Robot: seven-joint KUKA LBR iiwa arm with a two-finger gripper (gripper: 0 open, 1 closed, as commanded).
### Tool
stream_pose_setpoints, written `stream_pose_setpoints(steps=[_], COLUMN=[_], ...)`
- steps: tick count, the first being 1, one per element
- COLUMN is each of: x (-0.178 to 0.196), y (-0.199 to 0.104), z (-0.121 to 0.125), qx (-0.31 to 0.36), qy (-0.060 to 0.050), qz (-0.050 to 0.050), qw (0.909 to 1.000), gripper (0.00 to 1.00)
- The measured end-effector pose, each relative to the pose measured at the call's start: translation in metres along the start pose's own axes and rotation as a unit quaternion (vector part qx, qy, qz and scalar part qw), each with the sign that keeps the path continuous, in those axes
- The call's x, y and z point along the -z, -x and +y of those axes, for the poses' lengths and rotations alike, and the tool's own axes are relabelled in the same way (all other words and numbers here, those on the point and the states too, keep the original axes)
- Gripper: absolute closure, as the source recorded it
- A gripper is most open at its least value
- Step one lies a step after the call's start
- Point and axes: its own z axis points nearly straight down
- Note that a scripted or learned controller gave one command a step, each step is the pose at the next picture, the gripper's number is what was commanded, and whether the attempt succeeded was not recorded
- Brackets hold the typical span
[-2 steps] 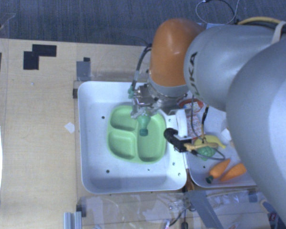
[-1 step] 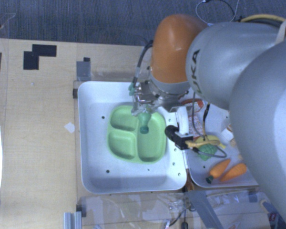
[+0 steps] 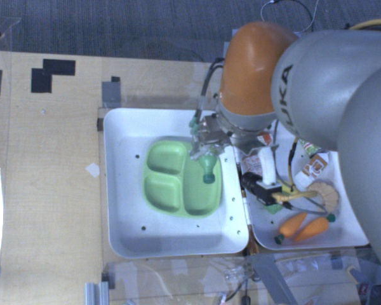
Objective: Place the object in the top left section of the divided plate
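The gripper (image 3: 206,151) is hanging over the left bin (image 3: 124,196) with its fingers clenched on the upper end of a small green object (image 3: 207,168), which is pointing down from between them with its darker teal tip lowest. That object is sitting directly under the tool, at the upper edge of the large right section of the green divided plate (image 3: 168,192), close to the ridge that is separating that section from the two smaller ones; whether the tip is touching the plate cannot be told. The plate's top left section is lying just to the left of the object, apart from it. The plate itself is resting in the middle of the left bin, nearer its right wall. Above the gripper, the orange band (image 3: 254,68) and the grey arm (image 3: 330,75) are reaching in from the right and covering the top of the right bin (image 3: 350,224). In that bin, two orange carrots (image 3: 303,226) are lying side by side near the front wall, a pale wooden piece (image 3: 326,197) is lying just above them, and a white and red packet (image 3: 255,164) is lying near the bin's left wall.
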Motion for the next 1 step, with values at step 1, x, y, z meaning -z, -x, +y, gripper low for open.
stream_pose_setpoints(steps=[1], x=[0.0108], y=[-0.0005], z=[0.0014], qx=[0.001], qy=[0.002], qz=[0.001], qw=[1.0000], gripper=[1.00])
